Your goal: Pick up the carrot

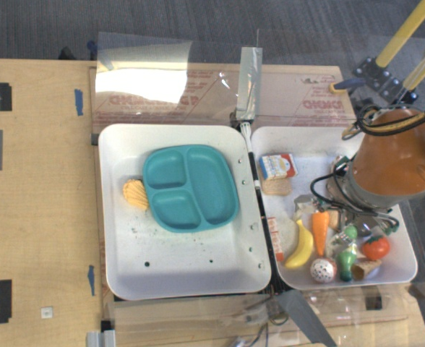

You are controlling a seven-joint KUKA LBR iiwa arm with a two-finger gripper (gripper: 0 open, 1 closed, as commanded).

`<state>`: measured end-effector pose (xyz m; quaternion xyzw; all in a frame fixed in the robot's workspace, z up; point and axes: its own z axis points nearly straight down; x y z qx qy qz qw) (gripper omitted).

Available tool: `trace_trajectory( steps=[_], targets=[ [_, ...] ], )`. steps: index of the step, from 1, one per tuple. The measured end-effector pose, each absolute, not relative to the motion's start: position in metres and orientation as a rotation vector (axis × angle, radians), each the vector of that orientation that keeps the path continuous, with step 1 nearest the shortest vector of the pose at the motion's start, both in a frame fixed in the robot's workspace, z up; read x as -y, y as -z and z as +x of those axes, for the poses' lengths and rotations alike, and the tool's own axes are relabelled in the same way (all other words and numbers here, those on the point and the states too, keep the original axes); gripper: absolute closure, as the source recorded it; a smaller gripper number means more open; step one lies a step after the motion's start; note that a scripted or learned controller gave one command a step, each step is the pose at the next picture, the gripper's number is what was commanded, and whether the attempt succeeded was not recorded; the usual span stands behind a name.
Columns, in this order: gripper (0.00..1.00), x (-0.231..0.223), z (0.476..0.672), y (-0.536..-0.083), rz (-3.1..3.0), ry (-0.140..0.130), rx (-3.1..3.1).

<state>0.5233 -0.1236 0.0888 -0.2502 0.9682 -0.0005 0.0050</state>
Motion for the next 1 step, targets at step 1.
trace_trajectory(
  steps=[1],
  targets=[
    [1.0,0.1232,0.5248,-0.1001,-0.782,0.005,-3.028]
  ],
)
